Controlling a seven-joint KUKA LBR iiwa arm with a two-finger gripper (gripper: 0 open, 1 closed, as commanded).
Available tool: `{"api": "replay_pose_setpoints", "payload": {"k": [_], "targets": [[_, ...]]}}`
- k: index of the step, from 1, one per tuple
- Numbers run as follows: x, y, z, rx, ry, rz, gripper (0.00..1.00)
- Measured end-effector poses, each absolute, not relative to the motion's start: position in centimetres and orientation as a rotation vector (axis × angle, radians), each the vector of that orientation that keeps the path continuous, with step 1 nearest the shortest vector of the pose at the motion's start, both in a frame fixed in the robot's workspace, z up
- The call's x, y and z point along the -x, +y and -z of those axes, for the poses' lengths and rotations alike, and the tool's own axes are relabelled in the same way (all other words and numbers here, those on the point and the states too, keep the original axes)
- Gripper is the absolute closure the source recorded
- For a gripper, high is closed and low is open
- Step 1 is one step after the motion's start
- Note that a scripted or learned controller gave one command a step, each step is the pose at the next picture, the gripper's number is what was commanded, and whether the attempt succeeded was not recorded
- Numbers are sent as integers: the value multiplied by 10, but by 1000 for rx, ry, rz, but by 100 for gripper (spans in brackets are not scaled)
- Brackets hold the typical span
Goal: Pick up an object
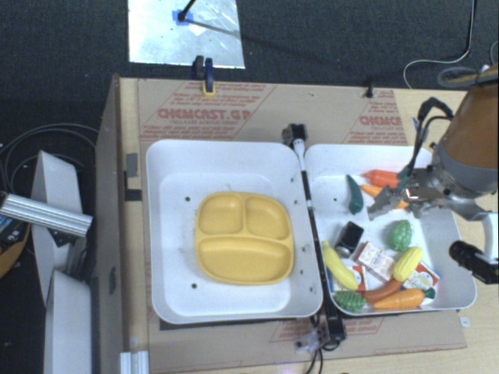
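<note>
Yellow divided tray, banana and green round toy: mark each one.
Yellow divided tray (244,237), camera view, left bin: middle ridge between its compartments.
Banana (340,266), camera view, right bin: mid-length of its body.
Green round toy (400,234), camera view, right bin: its top centre.

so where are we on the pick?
Nothing looks picked yet. The gripper is low over the right bin, next to the carrot; no object shows between its fingers. The banana and corn lie in the bin. Grasp and lift remain.
</note>
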State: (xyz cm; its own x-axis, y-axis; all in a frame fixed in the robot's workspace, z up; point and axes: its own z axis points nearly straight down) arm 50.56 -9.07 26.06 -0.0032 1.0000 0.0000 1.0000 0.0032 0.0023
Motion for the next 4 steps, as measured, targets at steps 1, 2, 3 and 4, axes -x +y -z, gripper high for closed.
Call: {"api": "replay_pose_setpoints", "payload": {"k": [1,2,3,4], "targets": [[-551,-108,-179,-2220,2223,0,0],[-491,-98,-88,-2210,2214,-12,0],[-564,-109,-180,-2216,2222,-4,0],[-624,-147,-97,-2208,2219,-12,0]]}}
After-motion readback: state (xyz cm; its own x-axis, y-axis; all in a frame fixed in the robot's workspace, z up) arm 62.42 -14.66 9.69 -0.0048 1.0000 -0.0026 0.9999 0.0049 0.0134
